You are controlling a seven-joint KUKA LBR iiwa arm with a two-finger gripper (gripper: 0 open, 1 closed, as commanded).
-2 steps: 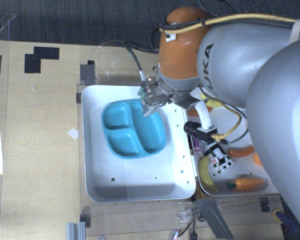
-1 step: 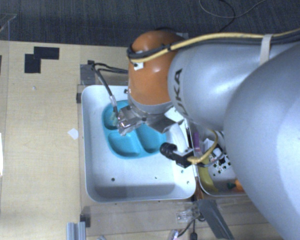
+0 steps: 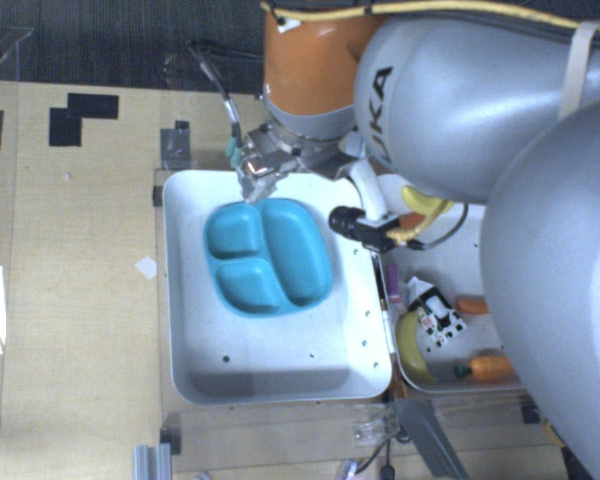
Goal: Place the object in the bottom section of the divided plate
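Note:
A blue divided plate (image 3: pixel 270 256) lies in the left white bin (image 3: pixel 280 368). It has two small sections on its left side and one long section on its right. My gripper (image 3: pixel 252 181) hangs just above the plate's far rim, near the upper small section. No object shows under it, and the plate's sections look bare. The arm's orange band and grey body hide the bin's far right corner.
The right bin (image 3: pixel 410 368) holds a yellow item (image 3: pixel 425 206), a white-and-black object (image 3: pixel 435 313), a yellow-green piece (image 3: pixel 410 343) and an orange carrot-like item (image 3: pixel 490 368). A black cable fitting (image 3: pixel 360 226) sits over the divide between the bins. The arm covers most of the right bin.

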